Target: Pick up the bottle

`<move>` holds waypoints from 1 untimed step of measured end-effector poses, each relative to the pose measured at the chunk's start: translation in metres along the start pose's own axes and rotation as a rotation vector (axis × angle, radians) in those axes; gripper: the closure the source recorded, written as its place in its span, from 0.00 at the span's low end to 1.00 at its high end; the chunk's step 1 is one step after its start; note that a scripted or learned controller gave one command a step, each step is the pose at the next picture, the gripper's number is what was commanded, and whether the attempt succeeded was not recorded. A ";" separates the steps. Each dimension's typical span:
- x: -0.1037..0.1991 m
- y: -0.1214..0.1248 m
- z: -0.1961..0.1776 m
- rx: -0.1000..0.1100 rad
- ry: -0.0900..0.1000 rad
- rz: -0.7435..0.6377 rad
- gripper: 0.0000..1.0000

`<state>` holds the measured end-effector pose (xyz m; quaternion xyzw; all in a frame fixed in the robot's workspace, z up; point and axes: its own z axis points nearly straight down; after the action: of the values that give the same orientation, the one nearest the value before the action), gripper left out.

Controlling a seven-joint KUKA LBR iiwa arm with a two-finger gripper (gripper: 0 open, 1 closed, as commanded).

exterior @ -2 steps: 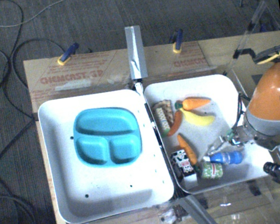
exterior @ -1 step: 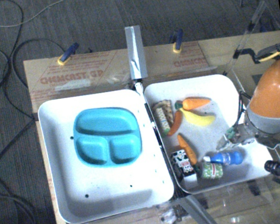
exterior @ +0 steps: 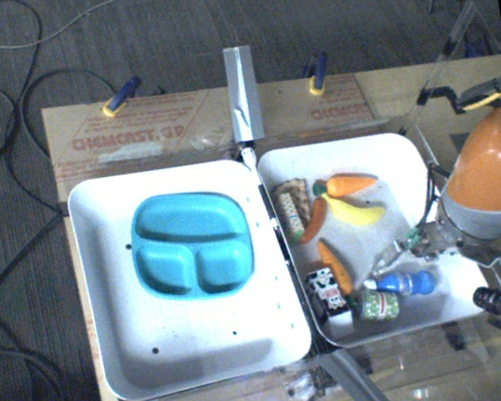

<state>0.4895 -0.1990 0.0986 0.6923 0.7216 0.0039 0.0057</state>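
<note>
The bottle [exterior: 405,284] is seen lying on its side in the right bin [exterior: 410,144], with the gripper [exterior: 409,246] placed just above it for a grasp.

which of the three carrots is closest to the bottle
The carrot lying alone at the right bin's middle, just left of the bottle. The other two carrots lie further back, beside the banana.

Arm [exterior: 486,184] low, reaching from right
</note>
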 end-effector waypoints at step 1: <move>-0.004 -0.003 0.009 0.004 -0.001 -0.276 0.00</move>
<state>0.4871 -0.2030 0.0896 0.5866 0.8098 0.0011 0.0050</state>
